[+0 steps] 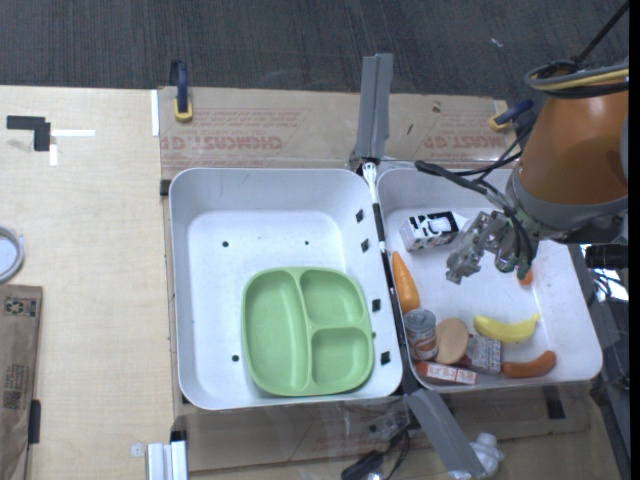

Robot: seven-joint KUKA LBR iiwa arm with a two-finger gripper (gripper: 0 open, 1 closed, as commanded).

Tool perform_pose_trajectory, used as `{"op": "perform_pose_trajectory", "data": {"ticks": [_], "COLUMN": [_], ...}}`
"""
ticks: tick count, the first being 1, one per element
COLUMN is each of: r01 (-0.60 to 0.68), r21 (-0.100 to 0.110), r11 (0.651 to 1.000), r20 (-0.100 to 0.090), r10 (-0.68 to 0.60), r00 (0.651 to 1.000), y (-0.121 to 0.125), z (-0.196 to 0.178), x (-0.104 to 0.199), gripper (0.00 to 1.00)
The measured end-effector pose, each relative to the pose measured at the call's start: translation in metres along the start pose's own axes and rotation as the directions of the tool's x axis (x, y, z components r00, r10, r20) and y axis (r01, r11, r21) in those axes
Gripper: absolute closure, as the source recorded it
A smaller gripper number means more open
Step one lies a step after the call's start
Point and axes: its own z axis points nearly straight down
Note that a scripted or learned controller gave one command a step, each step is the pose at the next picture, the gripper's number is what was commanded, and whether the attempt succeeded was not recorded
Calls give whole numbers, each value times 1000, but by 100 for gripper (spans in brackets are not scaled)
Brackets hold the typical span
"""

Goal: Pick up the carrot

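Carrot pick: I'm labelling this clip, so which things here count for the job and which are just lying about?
For the job:
- carrot, by the right bin's left wall
- gripper, above that bin, right of the carrot

Lying about:
- green divided plate in the left bin
- banana
- sausage
- can
- black-and-white carton

The carrot point(404, 280) lies against the right bin's left wall point(385, 268), so only its right side is open. A can point(421, 332) crowds its lower end, a small carton point(432, 230) stands near its top. Bare floor stretches between the carrot and the hand point(487, 251).
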Motion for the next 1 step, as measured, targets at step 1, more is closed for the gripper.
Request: {"op": "perform_pose_trajectory", "data": {"ticks": [1], "r01": [60], "r21": [1], "r11": [998], "r20": [-2], "r10": [-60], "r00": [998], "y": [-49], "z": [21], "x": [-12], "gripper": [100]}}
